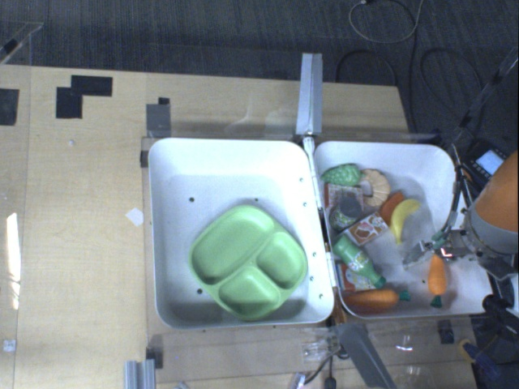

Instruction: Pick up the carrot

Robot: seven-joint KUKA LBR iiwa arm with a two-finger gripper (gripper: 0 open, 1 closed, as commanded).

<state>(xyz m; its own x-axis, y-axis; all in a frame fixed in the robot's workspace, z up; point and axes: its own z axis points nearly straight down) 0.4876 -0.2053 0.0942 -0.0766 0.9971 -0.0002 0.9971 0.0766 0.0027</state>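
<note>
A small orange carrot [437,277] with a green stem end lies on the floor of the right bin [442,162], near its right wall, pointing toward the front. My gripper [430,252] hangs just above and behind the carrot's top end, reaching in from the right. It is open with nothing between its fingers. A longer orange piece with a green tip [373,300] lies along the front wall of the same bin.
The right bin also holds a yellow banana [403,216], a green bottle [357,259], a green leafy piece [342,173] and small packets, crowded on its left half. A green divided plate [248,262] sits in the left bin [174,217].
</note>
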